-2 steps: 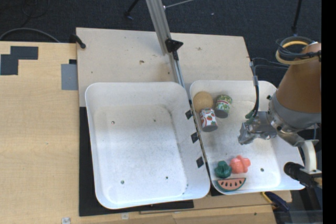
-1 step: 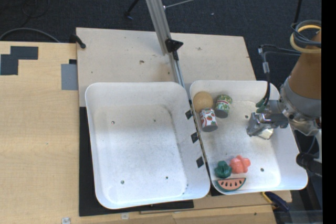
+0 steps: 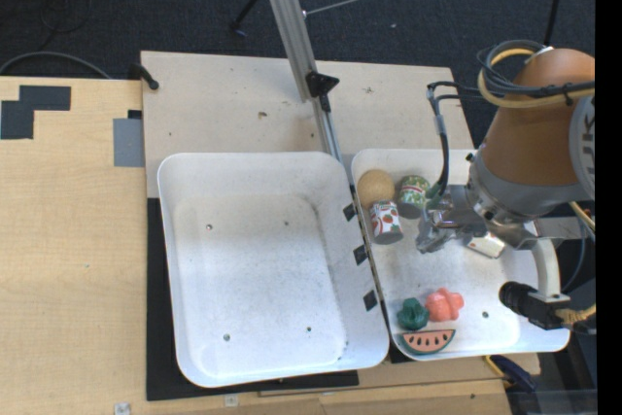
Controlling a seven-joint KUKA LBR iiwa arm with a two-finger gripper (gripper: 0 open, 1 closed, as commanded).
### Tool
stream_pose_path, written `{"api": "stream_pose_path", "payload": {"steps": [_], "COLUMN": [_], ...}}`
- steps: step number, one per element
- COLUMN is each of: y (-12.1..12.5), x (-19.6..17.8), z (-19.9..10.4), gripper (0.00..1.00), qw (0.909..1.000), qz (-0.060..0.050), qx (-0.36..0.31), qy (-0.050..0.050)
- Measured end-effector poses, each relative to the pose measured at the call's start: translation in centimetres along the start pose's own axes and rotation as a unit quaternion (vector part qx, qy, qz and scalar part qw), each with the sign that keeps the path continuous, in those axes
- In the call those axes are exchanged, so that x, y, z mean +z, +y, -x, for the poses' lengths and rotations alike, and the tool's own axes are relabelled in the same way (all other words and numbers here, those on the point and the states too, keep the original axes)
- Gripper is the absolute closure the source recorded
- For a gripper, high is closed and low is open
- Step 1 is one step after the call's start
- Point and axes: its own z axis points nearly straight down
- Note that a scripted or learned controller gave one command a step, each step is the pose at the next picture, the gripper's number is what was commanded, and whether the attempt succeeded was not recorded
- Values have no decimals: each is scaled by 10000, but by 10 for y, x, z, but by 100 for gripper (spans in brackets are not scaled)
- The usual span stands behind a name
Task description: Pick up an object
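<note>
Jaws low over the white bin point(image 3: 491, 292) on the view's right, and whether they are parted or closed I cannot tell: the metal at the end of the arm point(image 3: 535, 141) is a tangle from this angle, and nothing can be made out between them. They sit near the middle of that bin, just right of a cluster at its far left corner. In that cluster, a tan potato-like lump point(image 3: 374, 185) sits by the dividing wall, a green-and-white ball point(image 3: 412, 192) lies just beside it and closest to the jaws, and a small can with red print point(image 3: 386, 222) stands in front of the lump. Down at the near edge of the same bin lie three more: a dark green toy point(image 3: 412, 313), a salmon-pink toy point(image 3: 444, 304) touching it on the right, and a watermelon slice point(image 3: 429, 340) right at the rim. All six lie on the bin floor, none lifted. Over on the view's left, the other white bin point(image 3: 253, 277) shows its speckled floor. Both rest on the pale worktop point(image 3: 233, 102), and a slanted aluminium post point(image 3: 287, 15) rises from it behind the bins.
</note>
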Motion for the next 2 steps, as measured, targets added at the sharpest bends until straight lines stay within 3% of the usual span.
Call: {"api": "stream_pose_path", "payload": {"steps": [2], "y": [32], "x": [15], "z": [-101], "gripper": [100], "qw": [10000], "qz": [-2], "qx": [2], "qy": [-7]}}
